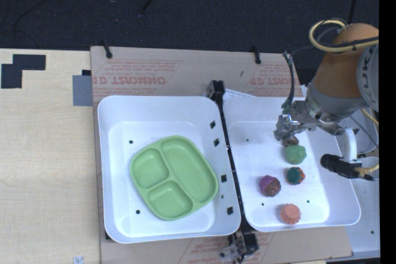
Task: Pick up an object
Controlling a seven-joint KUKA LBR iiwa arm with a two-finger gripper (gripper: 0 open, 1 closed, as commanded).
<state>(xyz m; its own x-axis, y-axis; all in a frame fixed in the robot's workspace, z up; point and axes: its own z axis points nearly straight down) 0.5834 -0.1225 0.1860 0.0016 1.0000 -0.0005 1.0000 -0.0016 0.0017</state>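
Note:
Four small objects lie in the right bin [260, 117]: a light green ball [295, 154], a dark teal ball [295, 176], a purple ball [270, 185] and an orange-pink ball [289, 214]. My gripper [289, 135] hangs low over the right bin, directly above and touching or nearly touching the top of the light green ball. The arm's grey wrist and orange band rise behind it to the upper right.
The left bin [117, 117] holds a green divided plate [173, 177]. A black divider [224, 151] runs between the two bins. A black cable end [339, 165] juts in over the right bin's right side. Cardboard lies under both bins.

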